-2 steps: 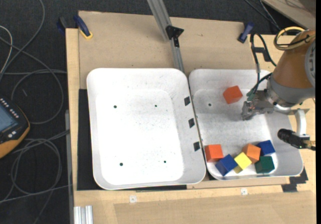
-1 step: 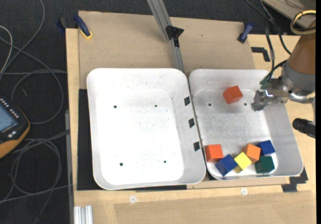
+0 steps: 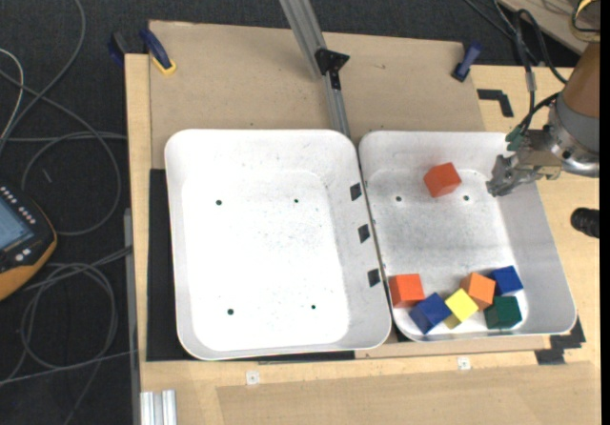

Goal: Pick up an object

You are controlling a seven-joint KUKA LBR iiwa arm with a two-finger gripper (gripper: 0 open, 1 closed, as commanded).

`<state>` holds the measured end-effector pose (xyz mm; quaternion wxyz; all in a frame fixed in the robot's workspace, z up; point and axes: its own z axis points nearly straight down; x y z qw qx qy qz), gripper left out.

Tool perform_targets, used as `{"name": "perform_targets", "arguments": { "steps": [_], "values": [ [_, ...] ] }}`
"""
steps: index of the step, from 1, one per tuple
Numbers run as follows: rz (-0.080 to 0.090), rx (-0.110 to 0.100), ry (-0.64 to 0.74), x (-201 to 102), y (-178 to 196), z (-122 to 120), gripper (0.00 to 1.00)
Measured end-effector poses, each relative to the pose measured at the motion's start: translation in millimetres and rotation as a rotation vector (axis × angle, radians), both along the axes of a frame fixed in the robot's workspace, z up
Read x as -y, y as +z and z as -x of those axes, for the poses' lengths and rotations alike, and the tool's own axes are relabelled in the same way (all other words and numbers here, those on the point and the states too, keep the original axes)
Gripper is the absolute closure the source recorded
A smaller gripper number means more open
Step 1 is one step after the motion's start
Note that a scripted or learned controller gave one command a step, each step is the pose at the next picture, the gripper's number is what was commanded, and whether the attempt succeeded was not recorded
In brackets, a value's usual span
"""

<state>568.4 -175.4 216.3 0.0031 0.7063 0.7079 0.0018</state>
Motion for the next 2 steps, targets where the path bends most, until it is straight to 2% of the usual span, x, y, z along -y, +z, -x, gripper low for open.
{"name": "perform_targets", "arguments": {
  "steps": [1, 2],
  "values": [
    [0.001, 0.002, 0.0, 2, 65, -3, 1.0],
    [-0.002, -0.003, 0.003, -43, 65, -20, 1.0]
  ]
}}
